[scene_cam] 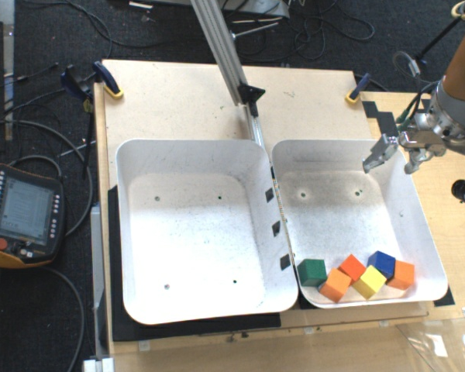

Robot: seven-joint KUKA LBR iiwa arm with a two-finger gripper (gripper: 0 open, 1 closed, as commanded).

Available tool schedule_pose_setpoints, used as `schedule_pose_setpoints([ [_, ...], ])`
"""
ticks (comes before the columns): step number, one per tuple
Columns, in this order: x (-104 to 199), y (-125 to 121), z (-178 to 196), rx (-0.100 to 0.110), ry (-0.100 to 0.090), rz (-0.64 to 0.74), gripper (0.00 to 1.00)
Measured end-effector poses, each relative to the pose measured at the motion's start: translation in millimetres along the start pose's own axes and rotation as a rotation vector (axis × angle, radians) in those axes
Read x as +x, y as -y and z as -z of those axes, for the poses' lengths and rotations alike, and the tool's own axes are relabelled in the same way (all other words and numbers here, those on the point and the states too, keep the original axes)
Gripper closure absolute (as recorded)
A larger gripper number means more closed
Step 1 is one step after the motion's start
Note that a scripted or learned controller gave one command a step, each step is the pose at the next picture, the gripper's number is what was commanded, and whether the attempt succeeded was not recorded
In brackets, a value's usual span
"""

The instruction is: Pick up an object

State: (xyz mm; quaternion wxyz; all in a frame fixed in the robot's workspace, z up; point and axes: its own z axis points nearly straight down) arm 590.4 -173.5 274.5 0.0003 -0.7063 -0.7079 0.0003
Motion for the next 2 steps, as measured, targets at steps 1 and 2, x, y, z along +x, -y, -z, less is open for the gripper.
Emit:
schedule_pose_setpoints([
  [1,-2.1,25.4,-2.1,0.000,0.001,-0.004,0.00],
  [2,52.8,75.1,-3.7,0.002,-0.002,0.004,0.00],
])
